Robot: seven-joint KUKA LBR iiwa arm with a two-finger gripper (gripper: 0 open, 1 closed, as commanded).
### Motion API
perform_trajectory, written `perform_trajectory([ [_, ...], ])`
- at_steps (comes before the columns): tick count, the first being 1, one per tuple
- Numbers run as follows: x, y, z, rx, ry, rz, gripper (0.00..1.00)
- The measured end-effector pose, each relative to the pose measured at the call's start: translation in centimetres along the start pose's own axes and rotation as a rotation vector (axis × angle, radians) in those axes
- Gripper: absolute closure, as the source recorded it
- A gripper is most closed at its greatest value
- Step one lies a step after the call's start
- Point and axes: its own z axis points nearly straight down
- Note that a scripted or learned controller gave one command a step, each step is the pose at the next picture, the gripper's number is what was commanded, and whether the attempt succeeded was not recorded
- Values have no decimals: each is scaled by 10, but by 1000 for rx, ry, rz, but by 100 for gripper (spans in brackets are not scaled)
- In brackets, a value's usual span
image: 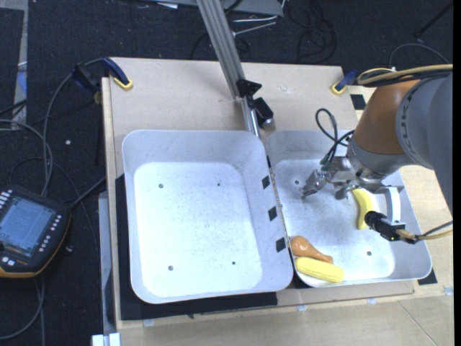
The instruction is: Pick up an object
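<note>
Camera view: the jaws (314,186) sit low in the right bin (414,262); their spread is unclear.

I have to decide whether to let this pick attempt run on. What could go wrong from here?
1. The gripper sits over bare floor of the right bin, so closing here would likely catch nothing.
2. The banana lies tight under the arm's wrist, so a descent could pin or shove it.
3. The corn and the orange piece touch at the bin's near wall, so a grasp there may knock one aside or hit the wall.
</note>
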Motion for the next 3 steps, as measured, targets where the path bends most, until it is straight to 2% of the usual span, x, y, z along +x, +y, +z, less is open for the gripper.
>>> perform_trajectory([
  [1, 0, 1, -12, -3, -1, 0, 100],
  [2, 10, 1, -63, -7, -1, -1, 100],
  [3, 5, -1, -106, -6, -1, 0, 100],
])
